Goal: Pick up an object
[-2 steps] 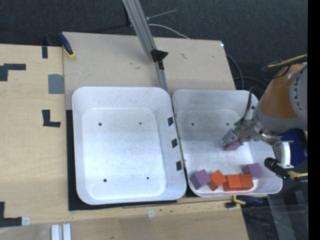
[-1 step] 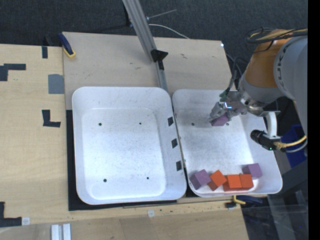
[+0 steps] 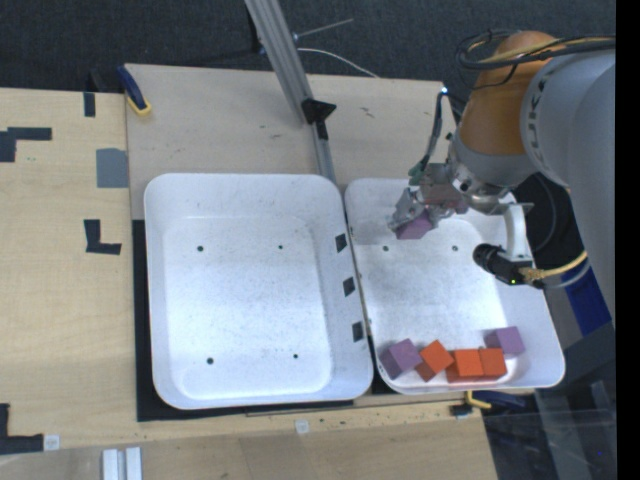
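My gripper (image 3: 415,218) hangs over the far part of the right bin (image 3: 455,278), shut on a small purple block (image 3: 413,227) that shows between its fingers, apparently lifted above the bin floor. Along the bin's near edge lie several blocks: a purple block (image 3: 400,356), an orange block (image 3: 435,358), a wider orange block (image 3: 476,365) and another purple block (image 3: 504,341). The grey arm with its orange band (image 3: 500,88) comes in from the upper right.
The left bin (image 3: 245,288) sits beside the right one, separated by a rim with black clips (image 3: 349,286). A slanted metal rail (image 3: 285,58) rises behind the bins. A black cable and connector (image 3: 495,260) hang by the wrist.
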Controlling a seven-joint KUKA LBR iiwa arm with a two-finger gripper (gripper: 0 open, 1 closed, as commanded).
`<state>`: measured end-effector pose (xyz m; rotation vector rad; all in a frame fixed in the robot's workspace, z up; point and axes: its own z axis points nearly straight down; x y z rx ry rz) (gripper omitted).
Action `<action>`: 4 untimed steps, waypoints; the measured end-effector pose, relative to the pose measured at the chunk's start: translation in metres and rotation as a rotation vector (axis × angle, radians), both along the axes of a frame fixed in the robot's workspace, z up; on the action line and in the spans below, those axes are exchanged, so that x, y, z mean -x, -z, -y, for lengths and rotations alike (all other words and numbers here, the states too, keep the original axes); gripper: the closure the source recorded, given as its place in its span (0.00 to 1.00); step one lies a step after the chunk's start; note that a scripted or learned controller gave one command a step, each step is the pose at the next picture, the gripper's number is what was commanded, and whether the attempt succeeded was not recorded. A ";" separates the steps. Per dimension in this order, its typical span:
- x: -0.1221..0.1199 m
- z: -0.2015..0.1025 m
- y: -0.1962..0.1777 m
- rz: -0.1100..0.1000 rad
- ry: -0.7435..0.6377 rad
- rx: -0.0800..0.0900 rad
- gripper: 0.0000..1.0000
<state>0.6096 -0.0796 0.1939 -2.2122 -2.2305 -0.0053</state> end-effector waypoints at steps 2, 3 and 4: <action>0.036 0.020 0.106 -0.010 0.009 0.003 0.00; 0.016 0.040 0.102 -0.003 0.008 0.004 0.00; 0.052 0.023 0.102 -0.006 0.008 0.002 0.00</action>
